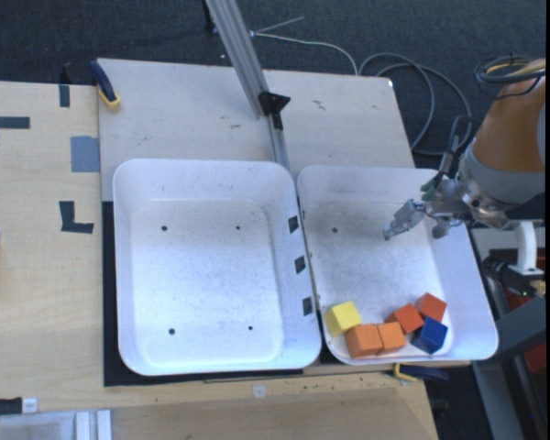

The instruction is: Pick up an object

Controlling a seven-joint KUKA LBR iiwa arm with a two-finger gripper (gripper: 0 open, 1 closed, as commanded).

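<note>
The jaws (396,227) hang over the right bin (367,200), nothing between them; whether they are parted I cannot tell. The blocks (390,328) huddle at its near edge; the yellow one (343,317), at the cluster's left end, looks the cleanest target

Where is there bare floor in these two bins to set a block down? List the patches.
Left bin: its whole floor. Right bin: the upper and middle floor, between the dividing rim and the gripper. Crowded: its lower edge, where the yellow block, orange blocks and blue block cluster.
</note>
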